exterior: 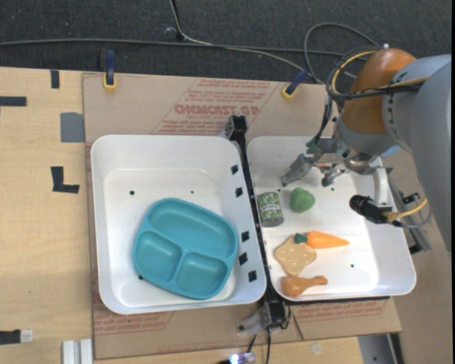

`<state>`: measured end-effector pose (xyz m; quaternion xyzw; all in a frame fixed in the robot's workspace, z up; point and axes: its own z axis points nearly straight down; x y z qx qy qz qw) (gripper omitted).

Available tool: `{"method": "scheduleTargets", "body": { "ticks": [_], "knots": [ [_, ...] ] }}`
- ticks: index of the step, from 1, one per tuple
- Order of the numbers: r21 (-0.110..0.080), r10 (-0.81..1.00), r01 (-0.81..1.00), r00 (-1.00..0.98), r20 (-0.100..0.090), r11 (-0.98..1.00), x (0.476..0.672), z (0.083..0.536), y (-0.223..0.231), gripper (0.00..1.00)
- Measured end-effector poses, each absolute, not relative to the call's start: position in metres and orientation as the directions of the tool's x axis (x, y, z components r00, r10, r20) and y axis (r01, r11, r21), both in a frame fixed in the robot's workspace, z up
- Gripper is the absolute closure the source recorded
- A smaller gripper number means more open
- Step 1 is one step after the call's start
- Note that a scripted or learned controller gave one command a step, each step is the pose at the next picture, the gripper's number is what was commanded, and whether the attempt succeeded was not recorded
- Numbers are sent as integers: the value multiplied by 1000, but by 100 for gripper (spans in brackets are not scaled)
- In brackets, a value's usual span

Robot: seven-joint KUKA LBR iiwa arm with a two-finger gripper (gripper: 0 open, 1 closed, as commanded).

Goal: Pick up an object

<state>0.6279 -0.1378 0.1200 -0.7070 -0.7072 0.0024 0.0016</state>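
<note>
The green ball lies in the right bin, toward its upper middle, with bare white floor above it and to its right. Just left of it a small green can lies close against the divider between the bins, so that side is tight. Below the ball sits an orange carrot, its green end touching a tan cracker-shaped piece; a brown drumstick lies near the bin's lower rim. These three crowd the lower left of the bin, while its lower right stays open.

The end effector hangs above and slightly right of the ball, its two fingers spread apart with nothing between them. The grey arm with its orange band comes in over the bin's upper right corner.

The left bin holds a blue divided plate, with white floor all around it. Both bins rest on a cardboard sheet on the worktop.
</note>
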Motion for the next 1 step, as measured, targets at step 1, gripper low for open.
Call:
{"method": "scheduleTargets", "body": {
  "ticks": [1],
  "knots": [
    [-2,1000,1000,-2,-1,2,629,133,-136,100]
  ]
}}
